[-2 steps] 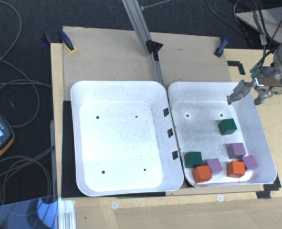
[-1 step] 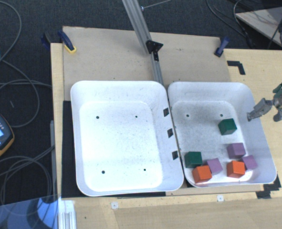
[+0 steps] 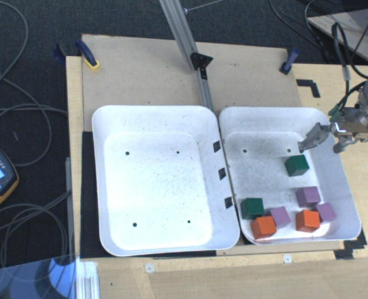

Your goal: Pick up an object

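Blocks fill your right bin (image 3: pixel 339 167), seven in all. Going largest first: the worktop (image 3: pixel 171 67) carries two white bins touching side by side, the left bin (image 3: pixel 109 123) and the right one. Your gripper (image 3: pixel 324 141) hangs at the right bin's far right edge, its jaws spread apart and grasping nothing. A green block (image 3: pixel 296 165) sits just below it. Along the near edge lie another green block (image 3: pixel 253 207), two orange blocks (image 3: pixel 264 227) and three purple blocks (image 3: pixel 308 196).

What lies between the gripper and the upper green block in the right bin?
Nothing: the camera view shows bare white bin floor between the gripper and the upper green block.
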`<state>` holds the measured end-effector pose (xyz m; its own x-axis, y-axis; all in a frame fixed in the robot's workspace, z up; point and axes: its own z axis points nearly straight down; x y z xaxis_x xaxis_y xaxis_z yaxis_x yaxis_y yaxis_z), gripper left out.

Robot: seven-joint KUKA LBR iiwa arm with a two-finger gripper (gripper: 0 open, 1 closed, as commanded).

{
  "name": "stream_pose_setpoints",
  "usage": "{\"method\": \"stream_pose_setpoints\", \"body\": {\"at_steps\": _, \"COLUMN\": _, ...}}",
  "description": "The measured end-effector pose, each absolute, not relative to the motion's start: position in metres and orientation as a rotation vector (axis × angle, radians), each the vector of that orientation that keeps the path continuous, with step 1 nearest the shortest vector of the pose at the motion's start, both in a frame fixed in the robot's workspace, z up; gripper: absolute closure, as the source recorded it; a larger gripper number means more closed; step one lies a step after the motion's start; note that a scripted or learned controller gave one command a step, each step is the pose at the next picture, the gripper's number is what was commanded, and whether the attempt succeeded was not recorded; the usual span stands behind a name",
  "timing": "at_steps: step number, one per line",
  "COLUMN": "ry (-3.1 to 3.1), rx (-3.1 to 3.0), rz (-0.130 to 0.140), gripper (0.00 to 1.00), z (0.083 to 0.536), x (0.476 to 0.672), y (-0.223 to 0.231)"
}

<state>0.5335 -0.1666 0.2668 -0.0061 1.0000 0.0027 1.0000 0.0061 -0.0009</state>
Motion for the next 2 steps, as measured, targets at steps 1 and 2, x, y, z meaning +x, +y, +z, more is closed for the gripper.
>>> {"method": "stream_pose_setpoints", "body": {"at_steps": 1, "ry": -2.222, "rx": -2.220, "rz": -0.001, "gripper": 0.00, "z": 0.267, "x": 0.533, "y": -0.170}}
{"method": "stream_pose_setpoints", "body": {"at_steps": 2, "ry": -2.229, "rx": -2.221, "rz": -0.003, "gripper": 0.00, "z": 0.253, "x": 0.610, "y": -0.179}}
